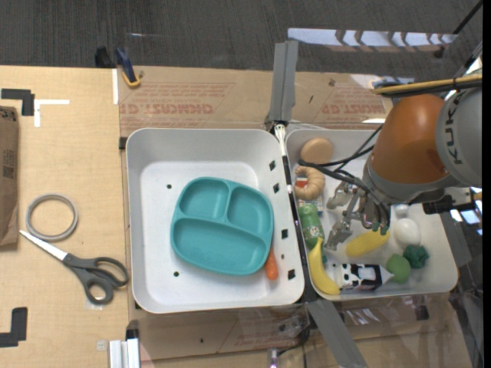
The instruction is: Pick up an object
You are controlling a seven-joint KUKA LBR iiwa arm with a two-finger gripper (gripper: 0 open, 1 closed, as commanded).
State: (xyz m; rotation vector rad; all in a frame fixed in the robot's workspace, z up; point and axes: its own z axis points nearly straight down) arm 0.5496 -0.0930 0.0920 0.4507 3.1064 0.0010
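Right now the hand (341,221) hangs low in the right bin (437,282), its metal fingers pointing down and left toward the green bottle (310,221), with a short yellow piece (367,242) just beside it. Whether anything sits between the fingers, or how they stand, I cannot tell from this slant. No one target is fixed; the nearest candidates are that yellow piece and the banana (318,268) along the bin's left wall.

A good grasp would come straight down over a single thing, clear of its neighbours, and close across its narrow side.

Crowding is the trouble: a black-and-white toy (360,277), green broccoli (416,255), a white egg (406,229) and a tan roll (315,150) lie close together. The left bin (146,205) holds a teal divided plate (222,226) with a small carrot (271,267) at its edge. Scissors (84,267) and a tape roll (51,216) rest on the tabletop (61,167), well apart.
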